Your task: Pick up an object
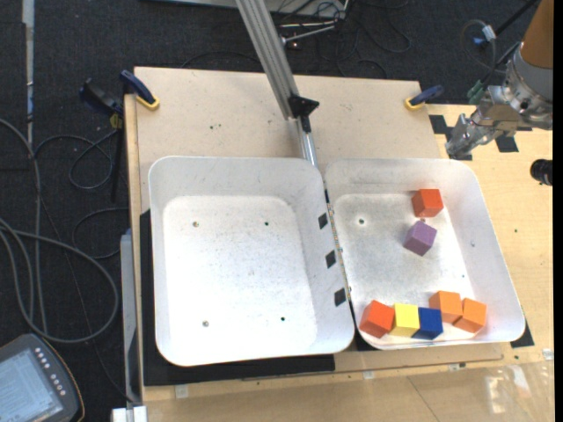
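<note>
The gripper [461, 141] hangs at the upper right of the scene, above the bare wooden bench [229, 112] and just outside the far right corner of the right bin [493, 236]; it is dark and a little blurred, so I cannot tell how it is set, and nothing is seen in it. The grey wrist with the orange band [537, 33] rises up and to the right of it. All the objects lie below the gripper in the picture, inside the right bin, which is a shallow white tray with rounded corners and a speckled, dusty floor. The nearest one is an orange cube [427, 202], below the gripper and slightly to its left, and just under that cube sits a purple cube [420, 236], turned at an angle. Much farther from the gripper, along the near wall of the same bin, a row of matte foam-like blocks stands close together: a red-orange block [377, 317], a yellow block [406, 317] touching it, a blue block [430, 322], and two orange blocks [461, 310] at the right end. The left bin [176, 183], of the same white shape, lies well to the left of the gripper. A slim metal pole [268, 47] crosses the bench far to its left.
</note>
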You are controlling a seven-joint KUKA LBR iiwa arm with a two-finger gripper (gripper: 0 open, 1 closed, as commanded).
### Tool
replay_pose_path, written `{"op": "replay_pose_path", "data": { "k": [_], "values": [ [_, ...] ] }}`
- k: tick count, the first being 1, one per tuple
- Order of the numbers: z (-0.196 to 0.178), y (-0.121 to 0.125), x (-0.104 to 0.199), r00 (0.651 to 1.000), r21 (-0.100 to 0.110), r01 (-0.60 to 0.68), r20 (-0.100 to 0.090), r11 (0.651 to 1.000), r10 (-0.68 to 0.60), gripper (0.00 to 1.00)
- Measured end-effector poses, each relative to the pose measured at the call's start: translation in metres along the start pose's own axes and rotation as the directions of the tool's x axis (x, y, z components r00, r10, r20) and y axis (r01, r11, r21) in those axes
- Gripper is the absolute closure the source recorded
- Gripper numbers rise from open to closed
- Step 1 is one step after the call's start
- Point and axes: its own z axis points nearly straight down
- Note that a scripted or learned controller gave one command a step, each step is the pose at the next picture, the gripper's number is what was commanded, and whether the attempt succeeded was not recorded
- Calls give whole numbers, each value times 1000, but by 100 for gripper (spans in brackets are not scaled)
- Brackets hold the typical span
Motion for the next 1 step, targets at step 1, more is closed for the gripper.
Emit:
{"op": "replay_pose_path", "data": {
  "k": [1],
  "values": [
    [0,-21,54,1000,5,4,-3,1000,-4,100]
  ]
}}
